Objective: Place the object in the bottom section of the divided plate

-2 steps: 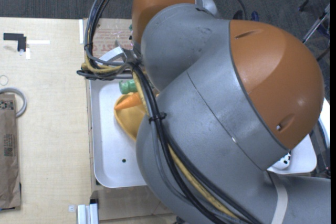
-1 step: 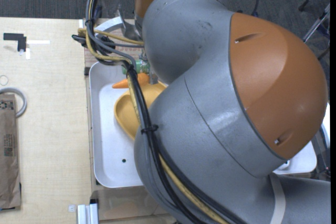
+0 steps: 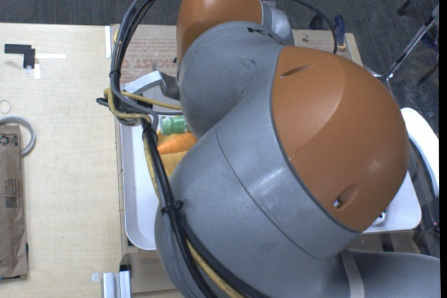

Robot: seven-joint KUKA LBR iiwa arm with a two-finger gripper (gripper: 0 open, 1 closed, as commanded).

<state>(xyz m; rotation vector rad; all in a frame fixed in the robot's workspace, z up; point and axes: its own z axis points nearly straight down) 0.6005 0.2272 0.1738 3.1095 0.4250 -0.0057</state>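
Observation:
My arm's grey and orange body [image 3: 279,150] looms close to the camera and covers most of both bins. At its left edge a pale grey metal part of my gripper [image 3: 162,85] pokes out over the left bin's far end. Just below it lie a green object [image 3: 173,125] and an orange, carrot-like object [image 3: 176,144], both partly hidden by the arm and its cables [image 3: 129,105]. The divided plate is hidden behind the arm.
The left bin's white rim [image 3: 135,220] runs down beside the wooden bench top [image 3: 70,150]. A brown paper bag [image 3: 10,199] lies at the far left. Printed cardboard [image 3: 147,49] sits behind the bin. A white bin corner [image 3: 419,129] peeks out at the right.

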